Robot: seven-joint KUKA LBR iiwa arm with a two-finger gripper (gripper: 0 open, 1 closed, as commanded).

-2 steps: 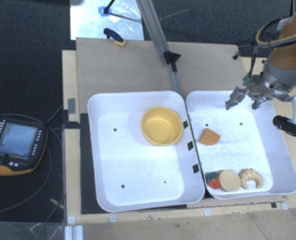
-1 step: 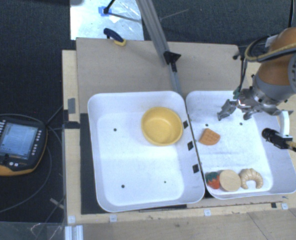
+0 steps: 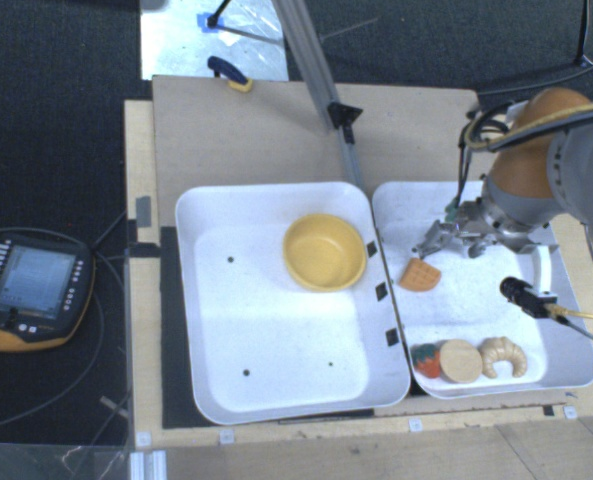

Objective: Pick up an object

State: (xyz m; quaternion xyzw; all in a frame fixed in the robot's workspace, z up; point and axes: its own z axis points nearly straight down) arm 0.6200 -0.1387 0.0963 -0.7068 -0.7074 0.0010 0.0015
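Camera view from above shows us two shallow white plastic bins side by side on a pale brown bench [image 3: 276,128]. The grey arm [image 3: 586,168] with its orange band comes in from the right edge and bends down over the right bin [image 3: 576,368].

We see the metal two-finger gripper [image 3: 426,251] low over the upper left part of that bin, pointing toward the divide between the bins. At this slant we cannot tell how far open it is, and we see nothing in its hold.

A flat orange wedge [image 3: 420,275] with a rounded edge lies on the bin floor just beside the gripper's tip, on the near side of it. We cannot tell whether the two touch.

Along the near wall of the right bin we find three more things in a row. A small red and green toy piece [image 3: 422,360] is on the left. A round beige disc [image 3: 461,361] is in the middle, touching the red and green piece. A tan croissant-shaped toy [image 3: 504,356] is on the right, just beside the disc.

In the left bin [image 3: 206,368] a round yellow plastic bowl [image 3: 324,252] sits upright near the far right corner.

Off the bench, on the dark floor at the left, rests a grey and orange control pendant [image 3: 31,290] with a lit screen.
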